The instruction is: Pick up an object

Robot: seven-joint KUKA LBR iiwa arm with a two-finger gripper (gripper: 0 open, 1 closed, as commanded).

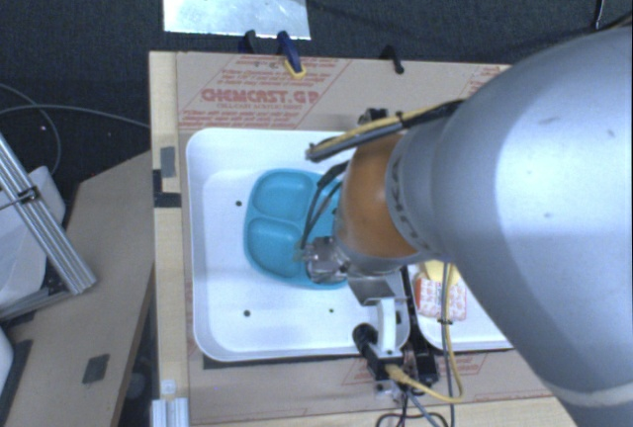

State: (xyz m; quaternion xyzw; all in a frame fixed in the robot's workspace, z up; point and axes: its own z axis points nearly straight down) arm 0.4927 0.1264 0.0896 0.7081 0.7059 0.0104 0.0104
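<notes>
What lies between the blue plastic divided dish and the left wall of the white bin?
Bare white bin floor lies between the blue plastic divided dish and the left wall, in the camera view.

Blue dish point(277, 229): turquoise, smooth and rounded, with a crease splitting it into lobes.
Pose: lying flat, hollow side up.
Place: middle of the white bin point(223, 311), resting on the floor; right edge hidden under the arm.
Packet point(440, 297): red, white and yellow, flat, farther right in the bin, partly covered.
</notes>
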